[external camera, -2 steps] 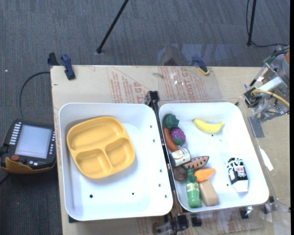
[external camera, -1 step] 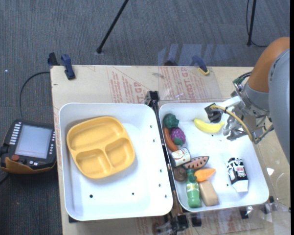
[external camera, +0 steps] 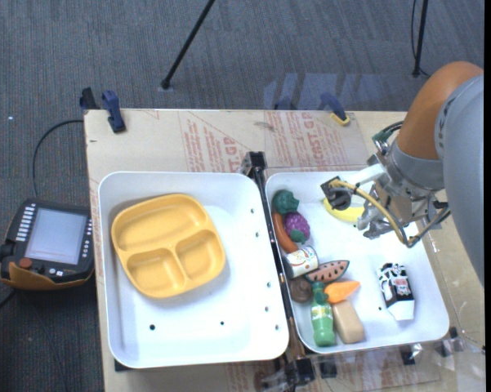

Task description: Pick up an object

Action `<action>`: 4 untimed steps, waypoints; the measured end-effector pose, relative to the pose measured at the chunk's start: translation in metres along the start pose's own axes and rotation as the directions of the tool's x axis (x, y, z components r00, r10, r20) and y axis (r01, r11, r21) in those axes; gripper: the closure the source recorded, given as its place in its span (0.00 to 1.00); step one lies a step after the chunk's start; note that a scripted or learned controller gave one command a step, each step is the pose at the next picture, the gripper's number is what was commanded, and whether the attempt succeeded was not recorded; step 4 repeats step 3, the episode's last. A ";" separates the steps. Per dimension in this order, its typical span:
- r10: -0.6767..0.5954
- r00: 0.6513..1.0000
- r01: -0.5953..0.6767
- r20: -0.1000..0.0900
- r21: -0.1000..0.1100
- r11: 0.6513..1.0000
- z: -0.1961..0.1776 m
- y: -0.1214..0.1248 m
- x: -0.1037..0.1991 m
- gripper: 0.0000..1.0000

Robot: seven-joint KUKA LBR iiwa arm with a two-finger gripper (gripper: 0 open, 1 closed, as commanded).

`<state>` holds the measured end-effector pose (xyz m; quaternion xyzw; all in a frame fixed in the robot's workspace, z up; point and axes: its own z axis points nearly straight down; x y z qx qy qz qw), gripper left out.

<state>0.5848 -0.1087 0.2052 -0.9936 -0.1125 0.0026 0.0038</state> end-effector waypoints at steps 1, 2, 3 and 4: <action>0.011 1.000 -0.011 0.003 0.000 1.000 -0.024 -0.051 -0.072 1.00; -0.002 1.000 0.002 0.004 -0.002 1.000 -0.022 -0.007 -0.076 1.00; -0.055 0.998 0.055 0.001 -0.005 0.998 -0.039 0.076 -0.062 1.00; -0.055 0.998 0.055 0.001 -0.005 0.998 -0.039 0.076 -0.062 1.00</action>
